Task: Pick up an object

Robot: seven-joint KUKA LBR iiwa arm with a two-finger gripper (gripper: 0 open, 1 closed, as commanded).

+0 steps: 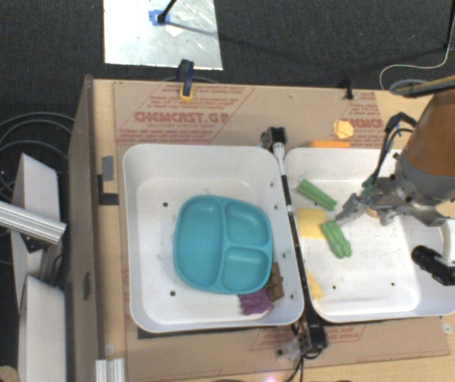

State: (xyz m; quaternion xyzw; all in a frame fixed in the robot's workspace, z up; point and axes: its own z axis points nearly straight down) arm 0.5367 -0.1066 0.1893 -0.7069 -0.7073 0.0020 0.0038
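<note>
Lying binned: two green pieces (335,238), one teal plate (223,243); gripper (353,208) spread, unladen.

Left bin (144,237): divided tray (222,243) near the middle; two small items at the near right corner, one (253,302) at the tray's edge, another (276,284) just beside it. Right bin (386,305): one stick (316,193) toward the far left, a flat slab (312,223) nearer, a second stick (336,238) right of the slab, a wedge (313,286) by the near left wall. My gripper (350,210) hangs over the right bin, between the two sticks. My arm (442,153) enters from the right.
</note>
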